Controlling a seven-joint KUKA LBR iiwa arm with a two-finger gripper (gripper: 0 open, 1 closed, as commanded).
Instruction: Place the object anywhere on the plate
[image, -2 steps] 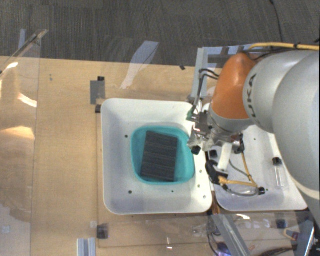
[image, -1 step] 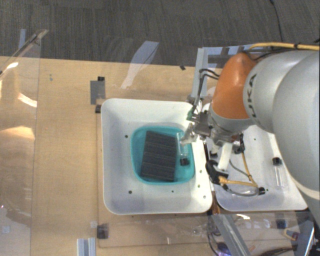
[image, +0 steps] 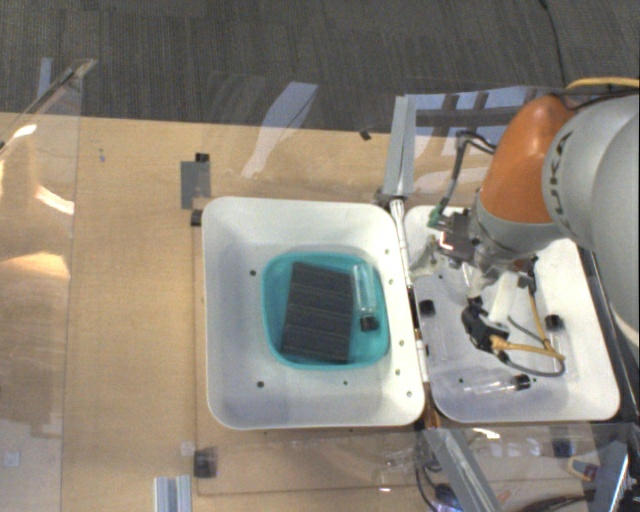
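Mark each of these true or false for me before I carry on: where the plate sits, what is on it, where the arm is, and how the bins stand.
1. The teal plate lies in the left bin. True.
2. A dark ridged block lies on the plate. True.
3. The arm hangs over the left bin. False: it is over the right bin.
4. The plate is round and red. False: it is a teal rounded square.
5. The two bins stand side by side, edges meeting. True.
6. The dark block lies on the right bin's floor. False: it rests on the plate in the left bin.
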